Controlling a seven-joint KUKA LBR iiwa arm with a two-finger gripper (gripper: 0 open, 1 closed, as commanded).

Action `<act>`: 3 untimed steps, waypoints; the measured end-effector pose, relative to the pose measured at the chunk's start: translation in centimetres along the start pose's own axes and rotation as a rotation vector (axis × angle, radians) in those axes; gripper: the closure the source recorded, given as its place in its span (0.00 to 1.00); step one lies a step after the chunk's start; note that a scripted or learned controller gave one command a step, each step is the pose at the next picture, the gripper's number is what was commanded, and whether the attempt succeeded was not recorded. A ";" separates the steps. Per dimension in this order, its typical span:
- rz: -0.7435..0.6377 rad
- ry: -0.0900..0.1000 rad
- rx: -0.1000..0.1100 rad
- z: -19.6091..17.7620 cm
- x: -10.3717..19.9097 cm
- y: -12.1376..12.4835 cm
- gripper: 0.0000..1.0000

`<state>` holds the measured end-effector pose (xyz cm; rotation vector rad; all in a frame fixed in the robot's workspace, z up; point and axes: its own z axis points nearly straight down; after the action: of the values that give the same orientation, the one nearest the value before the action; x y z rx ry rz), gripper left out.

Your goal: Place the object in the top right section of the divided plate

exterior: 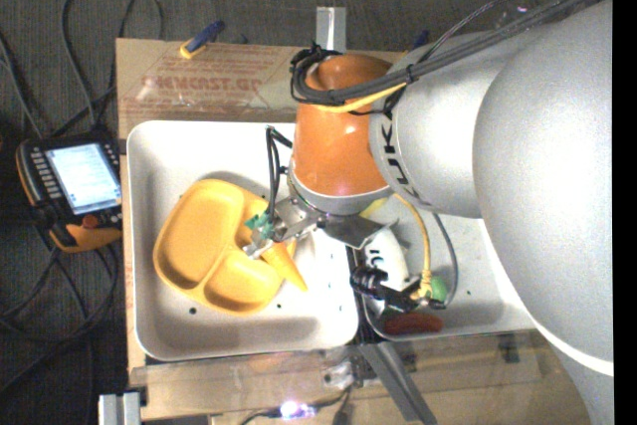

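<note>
While the arm (pixel 343 139) is reaching in over the left bin (pixel 149 174), its gripper (pixel 269 232) is hanging low at the right rim of the yellow plate (pixel 199 214), close to where the plate's dividers are meeting. An orange carrot (pixel 289 269), taken here to be the task's object, is lying at a slant just off that rim. Its green end is pointing up into the gripper and its tip is resting toward the bin floor. The wrist is blocking the contact zone, so whether the gripper is clasping the green end, or is merely standing over it, cannot be told.

The plate is sitting tilted in the bin, with one large section toward the upper left and two smaller ones below. The low, near-vertical pose of the gripper is probably serving to keep the carrot short of the raised rim until it is over a section. Judged from this layout, the carrot is sitting at the plate's edge and not yet inside any section, so placement is still pending.

The right bin (pixel 478 309) is holding spare items, among them a red piece (pixel 410 323), well apart from the plate.
</note>
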<state>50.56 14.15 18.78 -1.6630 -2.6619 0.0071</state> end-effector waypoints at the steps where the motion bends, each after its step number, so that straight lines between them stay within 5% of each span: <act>1: -0.048 0.002 0.002 1.7 -2.0 -3.5 1.00; 2: -0.166 0.002 -0.001 -1.2 0.2 -0.5 1.00; 3: -0.191 0.000 0.001 2.2 -1.7 -1.3 1.00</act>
<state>50.13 12.02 16.56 -1.4017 -2.8073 0.0070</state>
